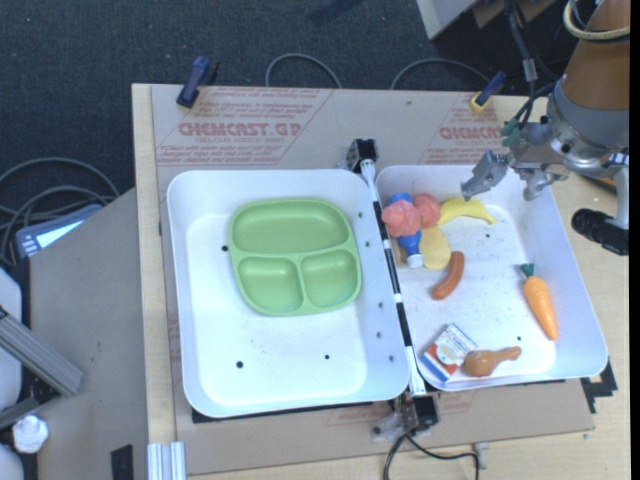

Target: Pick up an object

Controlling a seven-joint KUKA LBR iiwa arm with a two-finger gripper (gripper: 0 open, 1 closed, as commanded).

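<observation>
Nearest the camera, at about 5 o'clock in the right bin (585, 313), a chicken drumstick toy (488, 360) lies touching a small printed packet (448, 350), and neither has been lifted. Further in, a carrot (541, 305) rests alone toward 3 o'clock of that bin, while a sausage (448, 275) lies near the bin's centre. Beyond these, toward 10 o'clock, a yellow piece (435, 249) sits against a blue and pink cluster of toys (407, 215), with a banana (466, 210) just beside them at 12 o'clock. In the left bin (195, 308) a green divided plate (294, 254) lies flat. Judging by how everything lies on the bin floors, the pick is not done: approach, closing and lift all remain. Farthest back, the arm (600, 78) enters from 2 o'clock of the counter (160, 138), its wrist bent down and inward so that the end effector (510, 175) hangs over the far edge of the right bin, just beside the banana, which looks the likeliest candidate. Its two fingers appear spread apart with nothing visible between them, so it has hold of nothing.
</observation>
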